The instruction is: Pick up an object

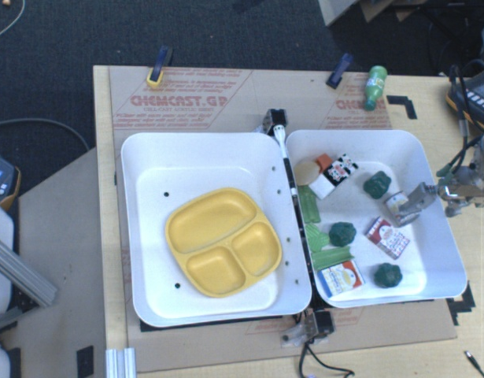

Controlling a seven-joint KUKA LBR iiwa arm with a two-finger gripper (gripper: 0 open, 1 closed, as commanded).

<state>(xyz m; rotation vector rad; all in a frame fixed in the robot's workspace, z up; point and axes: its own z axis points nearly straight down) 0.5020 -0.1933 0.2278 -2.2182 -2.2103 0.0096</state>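
Currently, operator, your stock on the desk (226, 93) reads as follows.

Left bin (143, 179): one yellow divided tray (223, 242) with three compartments, lying flat near the bin's middle.

Right bin (430, 172): several small items.
- Black-and-white block (341, 168) with an orange piece at its upper left, near the top of the bin.
- Tan disc (304, 173), just left of that block.
- Three dark green lumps: the upper lump (376, 185) sits right of the block, the middle lump (341, 232) sits near the bin's centre, the lower lump (388, 275) sits toward the front right corner.
- Red-and-white packet (388, 238), between the middle lump and the right wall.
- Green strip (308, 209) along the left wall, with a paler green piece (328, 257) below it.
- White carton (339, 278) with red and blue print, at the front.

Off the bins: a green bottle (374, 87) lies on the desk behind the right bin, and two clamps hold the desk's far edge.

Your tool (399, 209) reaches in from the right and sits low over the right bin, just above the red-and-white packet and below the upper lump. You cannot tell from this view whether it is spread or closed, and nothing is seen held in it.
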